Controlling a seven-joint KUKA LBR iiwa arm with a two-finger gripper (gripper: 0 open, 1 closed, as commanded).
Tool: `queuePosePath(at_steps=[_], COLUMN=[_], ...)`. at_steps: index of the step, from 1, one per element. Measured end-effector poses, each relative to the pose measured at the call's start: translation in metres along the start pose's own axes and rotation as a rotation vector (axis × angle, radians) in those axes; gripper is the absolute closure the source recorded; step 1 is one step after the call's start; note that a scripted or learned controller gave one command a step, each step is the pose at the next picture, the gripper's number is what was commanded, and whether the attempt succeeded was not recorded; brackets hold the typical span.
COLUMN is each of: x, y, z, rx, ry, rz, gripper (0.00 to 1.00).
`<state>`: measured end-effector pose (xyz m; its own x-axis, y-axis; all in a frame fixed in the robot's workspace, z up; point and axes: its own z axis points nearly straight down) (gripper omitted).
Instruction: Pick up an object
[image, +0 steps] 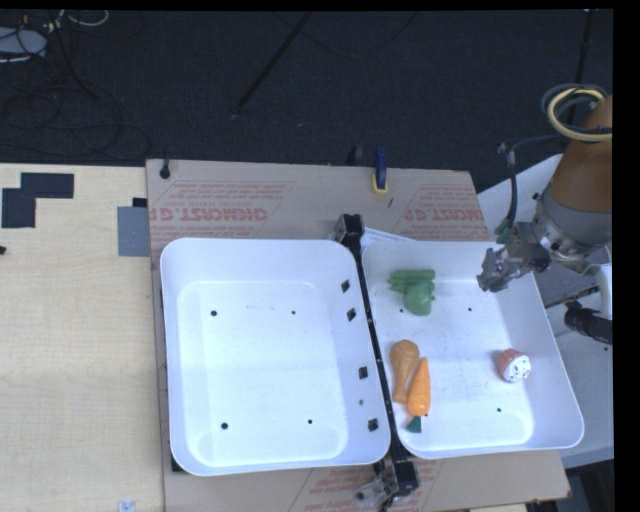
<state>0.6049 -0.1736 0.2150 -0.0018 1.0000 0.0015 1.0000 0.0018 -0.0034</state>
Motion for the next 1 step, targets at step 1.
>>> queuePosePath(at_steps=[1], x=[0.0486], y=[-0.1035], z=[-0.1271], rx=[-0.013], ry=[-0.001], rz=[0.000], gripper=[1.00])
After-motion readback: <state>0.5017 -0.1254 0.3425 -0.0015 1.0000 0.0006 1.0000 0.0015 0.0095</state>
